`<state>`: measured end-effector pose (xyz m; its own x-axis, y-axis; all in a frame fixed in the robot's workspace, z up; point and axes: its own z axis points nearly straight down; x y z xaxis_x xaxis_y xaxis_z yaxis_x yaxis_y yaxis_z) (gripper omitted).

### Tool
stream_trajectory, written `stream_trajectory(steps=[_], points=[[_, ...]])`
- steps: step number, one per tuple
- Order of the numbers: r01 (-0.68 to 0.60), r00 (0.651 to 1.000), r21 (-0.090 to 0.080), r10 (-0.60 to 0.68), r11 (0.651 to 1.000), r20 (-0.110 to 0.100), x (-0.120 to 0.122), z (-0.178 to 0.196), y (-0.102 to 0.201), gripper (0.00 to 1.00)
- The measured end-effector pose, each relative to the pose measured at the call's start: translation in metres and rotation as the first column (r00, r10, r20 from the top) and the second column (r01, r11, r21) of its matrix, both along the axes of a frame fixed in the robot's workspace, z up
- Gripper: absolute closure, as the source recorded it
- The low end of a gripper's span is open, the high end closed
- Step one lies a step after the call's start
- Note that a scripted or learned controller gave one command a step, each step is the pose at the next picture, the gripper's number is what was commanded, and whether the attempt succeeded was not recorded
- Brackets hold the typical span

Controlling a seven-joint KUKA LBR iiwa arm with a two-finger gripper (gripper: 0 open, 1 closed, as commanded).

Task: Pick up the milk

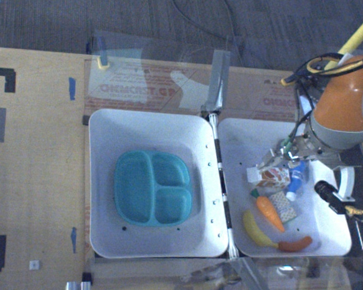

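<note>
Holding one milk (273, 175), one carrot (269, 213) (right bin (329, 242)).

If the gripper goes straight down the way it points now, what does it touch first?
Most likely the milk carton: the gripper hangs over the right bin, pointing down just above the carton's upper right end. A blue bottle lies close beside it, and depth is unclear from this slanted view.

Arm (347, 90) cut off at right edge (gripper (286, 155) state unclear).
</note>
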<state>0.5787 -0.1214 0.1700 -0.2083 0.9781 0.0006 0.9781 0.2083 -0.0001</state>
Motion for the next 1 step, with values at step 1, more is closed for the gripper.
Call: stream_trajectory(steps=[1], points=[[-0.061, 0.998, -0.008, 0.061, 0.998, 0.022, -0.0018, -0.0562, -0.0101, 0.0]])
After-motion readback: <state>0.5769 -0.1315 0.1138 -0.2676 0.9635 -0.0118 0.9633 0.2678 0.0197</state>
